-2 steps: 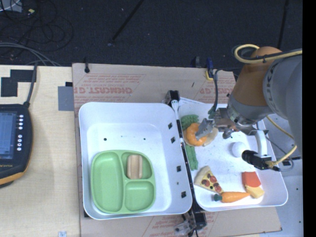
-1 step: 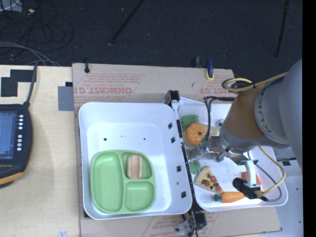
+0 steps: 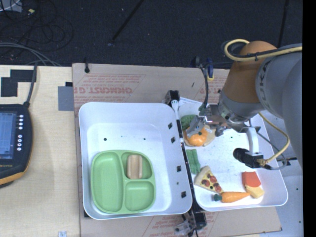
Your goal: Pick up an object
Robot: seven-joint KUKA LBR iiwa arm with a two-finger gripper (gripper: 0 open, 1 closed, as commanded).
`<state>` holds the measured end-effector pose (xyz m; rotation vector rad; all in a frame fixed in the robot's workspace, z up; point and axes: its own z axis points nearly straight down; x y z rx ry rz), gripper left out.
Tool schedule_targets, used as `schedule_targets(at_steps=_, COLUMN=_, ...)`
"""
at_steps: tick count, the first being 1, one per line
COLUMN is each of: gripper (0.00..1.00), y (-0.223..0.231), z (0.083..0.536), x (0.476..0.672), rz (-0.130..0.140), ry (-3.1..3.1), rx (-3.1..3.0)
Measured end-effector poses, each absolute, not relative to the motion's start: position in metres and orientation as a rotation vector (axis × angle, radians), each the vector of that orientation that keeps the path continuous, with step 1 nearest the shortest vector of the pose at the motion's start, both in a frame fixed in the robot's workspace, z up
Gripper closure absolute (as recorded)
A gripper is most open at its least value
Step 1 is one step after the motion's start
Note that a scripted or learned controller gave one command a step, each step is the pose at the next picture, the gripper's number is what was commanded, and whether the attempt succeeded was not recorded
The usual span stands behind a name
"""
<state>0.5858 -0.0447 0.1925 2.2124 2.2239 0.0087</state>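
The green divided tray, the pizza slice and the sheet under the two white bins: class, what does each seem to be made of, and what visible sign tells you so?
Green divided tray: likely moulded plastic, with one even colour, rounded compartments and a soft sheen.
Pizza slice: probably a plastic toy, with flat, painted-looking toppings.
Brown sheet under the bins: cardboard, matt with red printed lettering.

One fixed camera above the counter (image 3: pixel 49 132), looking down at a slant, moderately near, both white bins (image 3: pixel 163 112) in frame, arm (image 3: pixel 266 83) entering from right
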Motion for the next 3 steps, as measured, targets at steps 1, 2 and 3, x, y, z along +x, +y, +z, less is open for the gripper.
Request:
schedule_targets(at_steps=1, gripper=0.00, y=-0.091, z=0.092, x=0.533, rz=0.005, ry=2.214, rx=2.231)
schedule_targets(at_steps=2, gripper=0.00, y=-0.086, z=0.093, x=0.600, rz=0.009, ry=2.221, rx=2.215)
schedule_targets(at_steps=3, gripper=0.00, y=-0.142, z=0.141, x=0.646, rz=0.000, ry=2.216, rx=2.218)
